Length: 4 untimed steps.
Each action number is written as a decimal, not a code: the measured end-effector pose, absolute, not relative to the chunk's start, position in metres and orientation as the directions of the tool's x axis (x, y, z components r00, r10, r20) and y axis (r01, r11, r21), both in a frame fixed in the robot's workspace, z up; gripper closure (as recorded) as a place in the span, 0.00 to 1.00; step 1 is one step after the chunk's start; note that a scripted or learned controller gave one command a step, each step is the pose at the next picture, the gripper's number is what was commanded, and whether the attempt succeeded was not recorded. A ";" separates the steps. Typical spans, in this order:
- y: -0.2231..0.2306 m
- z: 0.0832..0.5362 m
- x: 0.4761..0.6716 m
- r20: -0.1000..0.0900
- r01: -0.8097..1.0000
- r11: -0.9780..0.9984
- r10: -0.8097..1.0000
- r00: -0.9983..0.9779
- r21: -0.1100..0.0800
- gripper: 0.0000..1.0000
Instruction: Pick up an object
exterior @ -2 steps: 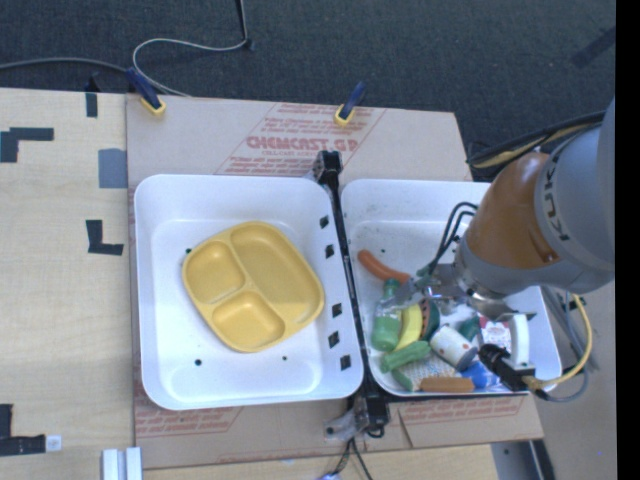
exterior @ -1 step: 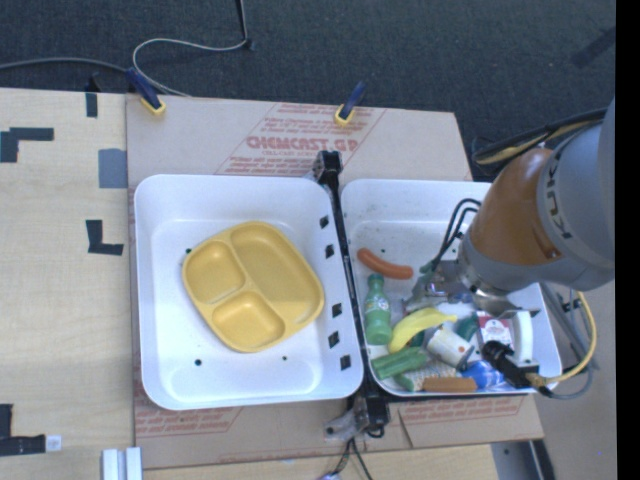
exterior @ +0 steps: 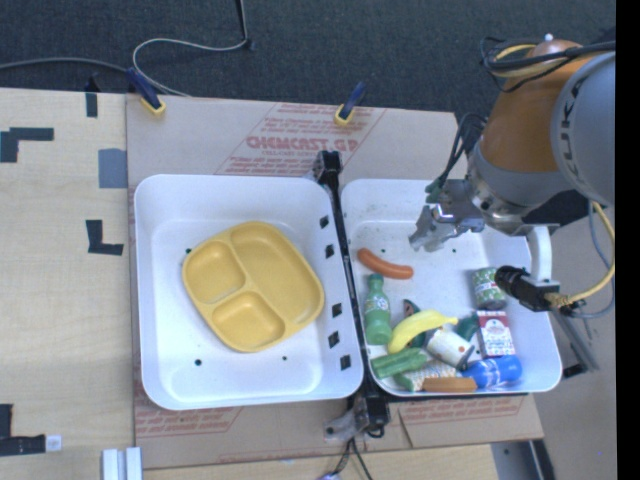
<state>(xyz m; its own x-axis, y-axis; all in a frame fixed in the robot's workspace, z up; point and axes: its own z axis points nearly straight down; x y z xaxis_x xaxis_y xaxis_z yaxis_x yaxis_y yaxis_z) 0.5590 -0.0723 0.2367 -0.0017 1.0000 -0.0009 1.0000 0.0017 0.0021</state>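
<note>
The gripper (exterior: 432, 230) hangs over the right bin (exterior: 400, 200) with nothing seen between its fingers; how far they are parted cannot be told. One sausage (exterior: 385, 263) lies near, at its 8 o'clock. Further toward 6 o'clock crowd one green bottle (exterior: 376, 310), one banana (exterior: 420, 327), one blue bottle (exterior: 494, 372) and one small carton (exterior: 496, 333). One yellow tray (exterior: 252, 285) sits in the left bin (exterior: 160, 268).
</note>
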 end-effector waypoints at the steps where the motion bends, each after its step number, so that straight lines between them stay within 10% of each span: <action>1: -0.073 0.236 0.558 -0.001 1.000 0.001 1.000 -0.001 0.000 0.00; 3: -0.098 0.086 0.583 -0.003 1.000 0.001 1.000 -0.001 0.007 0.00; 4: -0.099 0.086 0.640 -0.002 1.000 0.002 1.000 -0.002 0.003 0.00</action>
<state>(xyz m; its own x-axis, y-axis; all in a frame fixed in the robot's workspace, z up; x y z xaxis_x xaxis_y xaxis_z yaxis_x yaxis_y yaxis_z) 0.6399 -0.0988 0.0855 -0.0017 1.0000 -0.0018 1.0000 0.0017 0.0033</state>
